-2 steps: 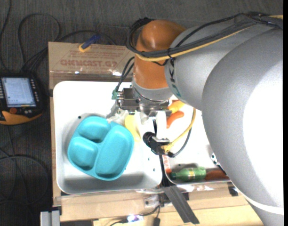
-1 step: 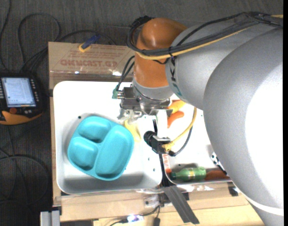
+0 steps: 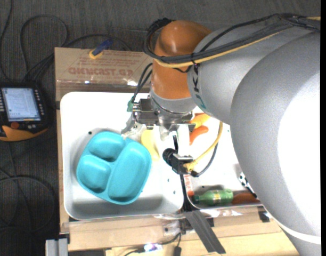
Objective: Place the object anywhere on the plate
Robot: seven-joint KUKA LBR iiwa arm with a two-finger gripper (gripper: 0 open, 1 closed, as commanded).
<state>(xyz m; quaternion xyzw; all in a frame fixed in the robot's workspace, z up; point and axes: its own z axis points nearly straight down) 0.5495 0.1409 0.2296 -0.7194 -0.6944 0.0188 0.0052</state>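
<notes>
– Bench status: left white bin (image 3: 72,196) bearing sectioned turquoise plastic plate (image 3: 114,167). Object?
– Pale yellow object (image 3: 148,141) touching plate's right rim, beneath gripper (image 3: 152,126). Grip state: cannot tell.

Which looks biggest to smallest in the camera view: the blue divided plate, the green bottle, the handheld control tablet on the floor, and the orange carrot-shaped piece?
1. Turquoise plastic divided plate
2. Black control tablet with lit screen
3. Green bottle
4. Orange carrot-shaped piece, partly hidden by the arm, so unsure.
</notes>
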